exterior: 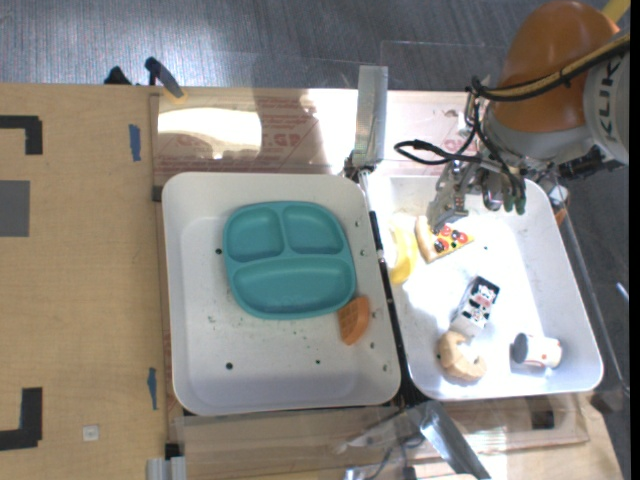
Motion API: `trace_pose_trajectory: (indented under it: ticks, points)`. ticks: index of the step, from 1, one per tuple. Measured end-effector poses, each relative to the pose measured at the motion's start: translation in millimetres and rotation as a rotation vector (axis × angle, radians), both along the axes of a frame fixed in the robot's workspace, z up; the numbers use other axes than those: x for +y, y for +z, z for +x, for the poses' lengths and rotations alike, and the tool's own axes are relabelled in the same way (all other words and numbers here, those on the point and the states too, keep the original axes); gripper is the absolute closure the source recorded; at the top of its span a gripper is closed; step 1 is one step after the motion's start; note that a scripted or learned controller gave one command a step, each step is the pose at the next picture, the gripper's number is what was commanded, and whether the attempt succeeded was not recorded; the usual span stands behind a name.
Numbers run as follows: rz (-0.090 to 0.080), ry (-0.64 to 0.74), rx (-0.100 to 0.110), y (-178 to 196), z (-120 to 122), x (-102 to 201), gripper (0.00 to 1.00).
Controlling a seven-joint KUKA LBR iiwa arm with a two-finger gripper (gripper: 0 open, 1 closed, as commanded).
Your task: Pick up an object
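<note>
Arm: the grey arm with its orange band (548, 58) reaches in from the right and hangs over the far part of the right bin.
Claw: the claw (447, 208) points down just above the far end of the pizza slice; whether it is released or clenched cannot be told at this slant, and nothing is seen between its tips.
Right bin: the shallow white bin on the right (575, 298) holds five things.
Pizza slice: a toy wedge of pizza with a pale crust and red and dark dots (447, 240) lies in the far left part of that bin, right under the claw.
Banana: a yellow toy banana (400, 256) lies against the bin's left wall, just beside the pizza slice.
Toy block: a small black-and-white toy figure (477, 305) lies tilted near the middle of the bin.
Bread piece: a tan, rounded toy pastry (460, 356) sits near the front wall, close to the figure.
Cup: a small white cup with a red mark (535, 351) lies on its side at the front right.
Left bin: the shallow white bin on the left (190, 298) holds a teal plastic divided plate (288, 258) in its middle.
Croissant: an orange-brown toy croissant (353, 320) touches the plate's near right corner.
Surface: the brown cardboard-covered surface (75, 268) lies left of the bins.
</note>
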State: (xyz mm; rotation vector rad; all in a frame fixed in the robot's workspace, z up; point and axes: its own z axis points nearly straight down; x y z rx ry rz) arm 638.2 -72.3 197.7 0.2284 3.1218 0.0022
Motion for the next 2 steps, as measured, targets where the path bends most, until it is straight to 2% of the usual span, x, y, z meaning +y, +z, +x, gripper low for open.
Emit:
trace_pose_trajectory:
  ticks: [1, 2]
  points:
    - [-0.002, 0.475, 0.005, -6.8, -11.3, 45.0, 1.0]
    - [-0.004, 0.807, 0.004, -3.3, -71.4, 101.3, 1.0]
